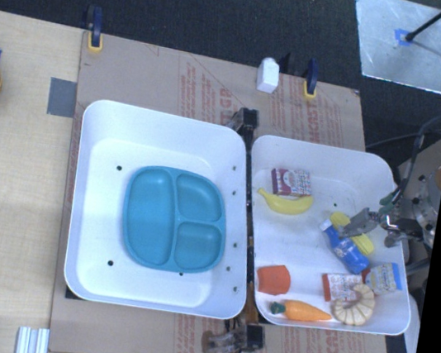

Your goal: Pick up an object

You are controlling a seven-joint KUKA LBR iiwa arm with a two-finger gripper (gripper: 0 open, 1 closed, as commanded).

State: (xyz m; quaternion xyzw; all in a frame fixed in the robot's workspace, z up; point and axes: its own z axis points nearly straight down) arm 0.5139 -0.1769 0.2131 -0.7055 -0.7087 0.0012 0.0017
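1. Step in hand, as I read it: approach phase. Nothing is lifted. The gripper (368,220) sits low at the right side of the right bin (324,157), and nothing shows between its fingers.
2. The fingers look slightly apart, dark metal tips angled toward the blue bottle (344,248). One tip is just beside the bottle's cap end; I can't tell if it touches.
3. Landmark is the blue bottle. It lies on its side near the right wall: glossy plastic, cylindrical, white cap end, with a yellow piece (363,242) touching its far side.
4. Well left of the bottle, toward the rear, are a banana (285,202), smooth curved yellow, and a small printed carton (291,181) touching it.
5. Front-left of the bottle are a red-orange block (274,278) with rounded edges and a toy carrot (303,312), tapered and smooth.
6. Just in front of the bottle are a flat printed packet (339,284) and a ridged, scalloped tan piece (355,305). To its right is a blue-white packet (385,277).
7. The left bin (92,192) holds a matte blue divided plate (175,219).
8. Next move, my call: centre the jaws across the bottle's round body, descend, then close. A slick curved surface could roll or squirt out.
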